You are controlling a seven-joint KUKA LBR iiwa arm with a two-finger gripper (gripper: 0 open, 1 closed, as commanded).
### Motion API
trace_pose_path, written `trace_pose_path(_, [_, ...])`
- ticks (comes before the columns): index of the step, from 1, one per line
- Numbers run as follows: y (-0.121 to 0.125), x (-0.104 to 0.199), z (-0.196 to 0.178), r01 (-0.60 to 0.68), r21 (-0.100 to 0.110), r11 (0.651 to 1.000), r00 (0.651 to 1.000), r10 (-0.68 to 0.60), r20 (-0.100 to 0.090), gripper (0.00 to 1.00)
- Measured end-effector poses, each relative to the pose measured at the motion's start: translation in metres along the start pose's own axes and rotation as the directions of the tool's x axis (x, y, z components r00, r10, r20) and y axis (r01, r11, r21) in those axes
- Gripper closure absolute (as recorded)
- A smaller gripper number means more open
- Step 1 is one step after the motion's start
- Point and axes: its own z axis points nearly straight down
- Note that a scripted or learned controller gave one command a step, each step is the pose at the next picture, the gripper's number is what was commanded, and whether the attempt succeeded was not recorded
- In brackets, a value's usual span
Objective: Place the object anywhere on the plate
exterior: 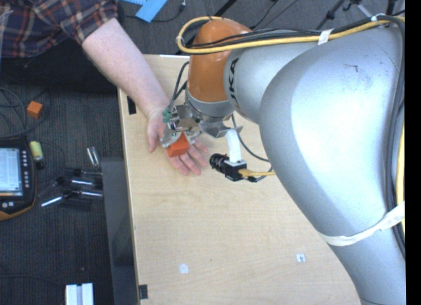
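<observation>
**Object still at the gripper, a hand beneath it**

Nearest the lens bulks the arm's grey body (329,133), its orange band (210,60) just above the wrist. Below that band the gripper (176,129) hangs over the pale wooden bench (217,231). An orange block (176,147) sits at its tips, resting against a person's open hand (174,146) that reaches in from the band's left. Whether the gripper is spread or pinching the block cannot be told. No plate can be picked out near the band. By my judgement the task is at its start: the block must be firmly gripped, then carried to the plate.
</observation>
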Motion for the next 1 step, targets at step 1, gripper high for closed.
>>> trace_pose_path(1, [0.0005, 0.0001, -0.0010, 0.000, -0.002, 1.000, 1.000, 0.000, 0.000, 0.00])
